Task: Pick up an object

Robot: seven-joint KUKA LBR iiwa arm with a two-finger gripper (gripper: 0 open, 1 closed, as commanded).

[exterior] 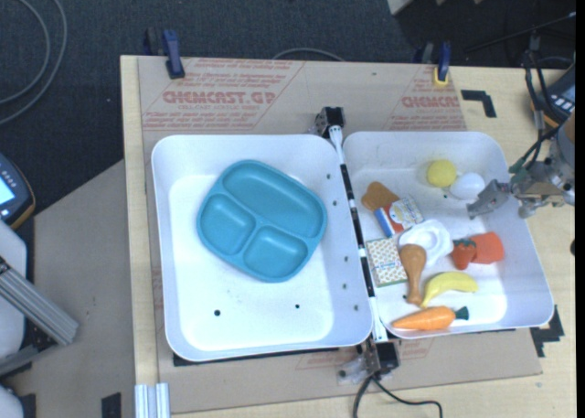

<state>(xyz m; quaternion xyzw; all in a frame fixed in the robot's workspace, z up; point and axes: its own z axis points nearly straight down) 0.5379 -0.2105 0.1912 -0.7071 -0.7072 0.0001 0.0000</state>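
Observation:
The right bin [526, 302] holds several toy foods: a yellow ball [441, 172], a white egg [468, 186], a red-orange tomato [483, 250], a banana [448, 285], a carrot [425, 319], a brown drumstick [413, 266], a cracker [386, 261] and a brown wedge [378, 197]. My gripper [510, 198] hovers over the bin's right part, just right of the egg and above the tomato. It is open, with nothing between its fingers.
A blue divided plate [262, 219] lies in the left bin [183, 316]. A small white, red and blue packet [402, 215] and a white cup-like piece [431, 239] sit mid-bin on the right. Clamps [170, 50] hold the board's far edge.

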